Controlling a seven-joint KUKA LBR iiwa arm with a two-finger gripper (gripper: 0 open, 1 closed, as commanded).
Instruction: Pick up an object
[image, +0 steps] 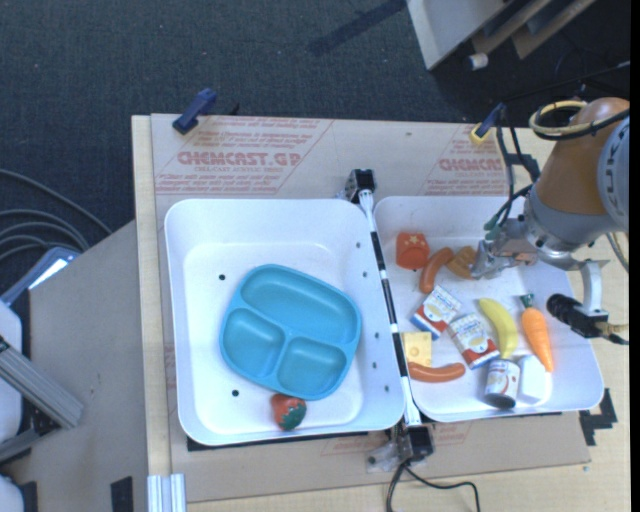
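My gripper (489, 260) hangs low over the back of the right bin (585, 395), below the grey wrist with its orange band. Just to its left lie a brown piece (462, 263) and a reddish sausage (436, 268); whether it touches the brown piece is unclear. An orange-red block (411, 249) sits further left. In front are two small cartons (438, 310) (472, 336), a banana (500, 325), a carrot (538, 338), a yellow cheese slice (417, 348), a second sausage (437, 372), a small can (500, 381) and a white bottle (536, 384).
The left bin (190, 300) holds a blue divided plate (290, 330) and a strawberry (288, 411) at its front. A black divider (384, 290) runs between the bins. Cables lie on the floor at the left.
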